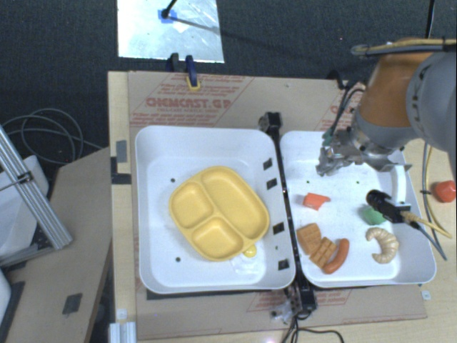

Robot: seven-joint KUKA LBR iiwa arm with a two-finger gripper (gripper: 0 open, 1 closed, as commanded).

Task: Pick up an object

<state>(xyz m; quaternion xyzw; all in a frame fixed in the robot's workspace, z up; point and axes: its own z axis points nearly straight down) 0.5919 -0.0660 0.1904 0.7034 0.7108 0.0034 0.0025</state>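
My gripper point(327, 164) hangs over the back left part of the right bin point(357, 281), nothing visible in it. An orange-red wedge point(315, 201) lies just in front of it. Nearer the front lie a brown ridged waffle piece point(315, 242), a reddish sausage point(337, 256) and a pale croissant point(383, 245). A green piece point(373, 216) sits partly hidden at the right of the bin.
The left bin point(153, 263) holds a yellow divided plate point(218, 211) with a small yellow bit point(249, 251) at its front edge. A black divider with clips point(278, 191) runs between the bins. An orange thing point(444, 189) sits outside the right bin.
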